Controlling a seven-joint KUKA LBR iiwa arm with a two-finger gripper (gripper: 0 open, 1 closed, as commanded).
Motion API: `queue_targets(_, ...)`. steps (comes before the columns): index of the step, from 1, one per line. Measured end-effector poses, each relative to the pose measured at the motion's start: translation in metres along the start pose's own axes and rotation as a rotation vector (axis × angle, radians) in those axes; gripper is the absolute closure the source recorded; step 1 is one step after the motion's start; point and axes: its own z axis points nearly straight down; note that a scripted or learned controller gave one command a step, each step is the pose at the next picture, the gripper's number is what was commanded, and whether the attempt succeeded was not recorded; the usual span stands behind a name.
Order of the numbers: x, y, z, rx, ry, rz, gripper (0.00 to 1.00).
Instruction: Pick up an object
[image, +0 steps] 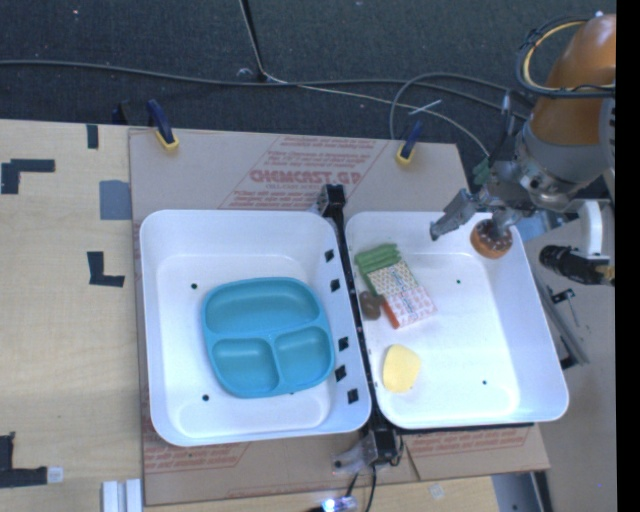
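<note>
gripper (470, 222) above right bin (530, 330), beside brown round object (492, 241)

arm (570, 90) is cut off by top/right edge, and small brown thing (371, 305) is half hidden under the patterned box (407, 293), can't ID it tbh

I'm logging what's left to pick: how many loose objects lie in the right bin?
4, clustered by its left wall: a green item at the top, a patterned box below it, a small brown piece beside that, and a yellow object nearest the front. More may hide underneath.
</note>
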Motion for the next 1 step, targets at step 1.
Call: queue_targets(1, 0.0005, 0.0018, -0.0081, -0.013, -0.002, -0.003, 0.00)
